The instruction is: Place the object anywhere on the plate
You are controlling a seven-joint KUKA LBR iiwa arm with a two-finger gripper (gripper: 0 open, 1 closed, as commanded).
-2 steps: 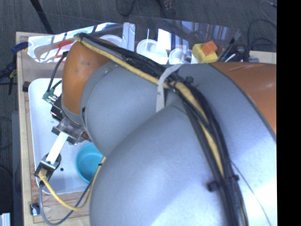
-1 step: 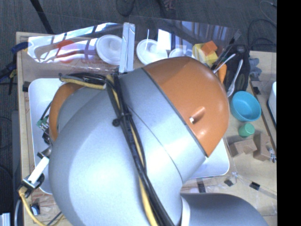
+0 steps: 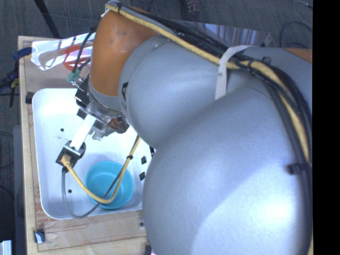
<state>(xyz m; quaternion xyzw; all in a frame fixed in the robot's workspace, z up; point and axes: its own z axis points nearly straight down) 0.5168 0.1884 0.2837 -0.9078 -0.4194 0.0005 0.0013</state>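
1 blue plate in a white bin, wooden bench, dark carpet

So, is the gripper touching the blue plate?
Apart. The camera view shows a strip of bare white bin floor between the gripper and the blue plate.

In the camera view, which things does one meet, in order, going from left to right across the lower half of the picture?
left wall of the white bin → blue plate → grey arm
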